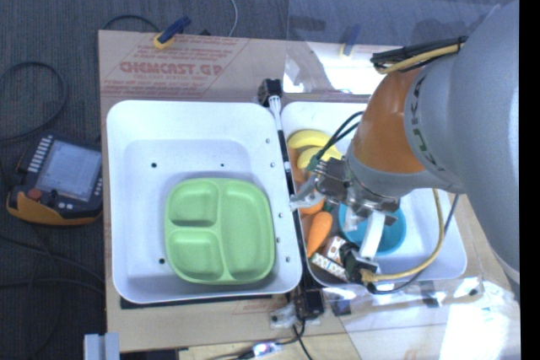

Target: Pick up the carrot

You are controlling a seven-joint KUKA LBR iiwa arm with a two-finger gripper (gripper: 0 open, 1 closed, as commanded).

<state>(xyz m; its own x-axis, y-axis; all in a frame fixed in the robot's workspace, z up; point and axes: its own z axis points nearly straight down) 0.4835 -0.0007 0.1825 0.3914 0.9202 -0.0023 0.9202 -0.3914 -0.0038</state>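
Note:
The carrot (318, 230) is orange and lies along the left side of the right bin (451, 253), its tip pointing toward the front edge. My gripper (323, 188) hangs just above the carrot's upper end, close to the wall between the bins. The grey arm with its orange band (384, 126) reaches in from the right and hides much of the right bin.
A yellow banana-like object (305, 144) lies behind the gripper. A blue bowl (390, 233) sits right of the carrot, and a dark wrapped item (331, 259) lies at the bin's front. The left bin (135, 139) holds a green divided plate (221, 229). A handheld pendant (57, 180) lies far left.

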